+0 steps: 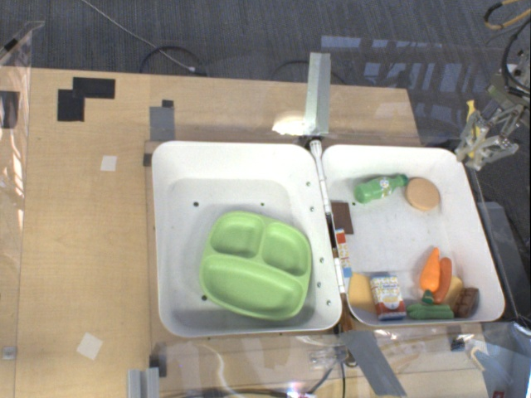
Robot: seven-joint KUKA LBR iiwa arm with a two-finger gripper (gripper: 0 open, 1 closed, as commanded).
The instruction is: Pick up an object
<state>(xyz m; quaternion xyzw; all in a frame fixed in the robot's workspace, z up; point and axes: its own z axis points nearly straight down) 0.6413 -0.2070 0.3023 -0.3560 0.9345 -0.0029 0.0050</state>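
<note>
Gripper (489,135) sits off the right bin's (398,157) top-right corner, small and blurry, can't tell jaw state. Carrot (431,269) and small box (387,294) crowd the lower edge.

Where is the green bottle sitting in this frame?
The green bottle lies on its side in the right bin, toward its far edge, just left of the round tan bun.

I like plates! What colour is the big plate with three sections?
Light green divided plate, seen in the camera view.
</note>
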